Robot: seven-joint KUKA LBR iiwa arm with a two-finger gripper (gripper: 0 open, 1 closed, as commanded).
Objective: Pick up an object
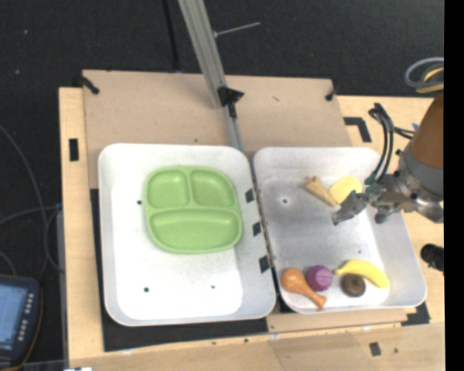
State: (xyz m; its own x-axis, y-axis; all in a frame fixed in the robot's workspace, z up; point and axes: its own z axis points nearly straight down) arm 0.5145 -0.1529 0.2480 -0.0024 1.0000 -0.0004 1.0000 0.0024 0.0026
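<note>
On the left of the surface (pixel 77 207), the left bin (pixel 124 284) carries 1 green divided plate (pixel 193 209), lying flat with its 3 compartments bare. It sits well apart from the loose items, so it looks more like a drop-off place than something to grab.

Across the seam, the right bin (pixel 294 222) holds the candidates for picking. Along its near edge lie an orange pear-shaped piece (pixel 300 283) touching a purple ball (pixel 319 277), then a brown round piece (pixel 354 285) tucked against a yellow banana (pixel 365 271). Clustered that tightly, each neighbour would crowd a grasp. Toward the far side, a tan cone-like piece (pixel 319 190) rests just beside a pale yellow object (pixel 345 188).

The arm reaches in from the right, and its end effector (pixel 349 209) hangs just beside that pale yellow object, on its near side. That position suggests the yellow piece or the cone is the target, being the pair closest to the reach. Whether the end effector is open or closed I cannot tell; it reads as 1 dark shape, and nothing visibly sits inside it. So no pick appears made at this point, and every object lies in the bin.
</note>
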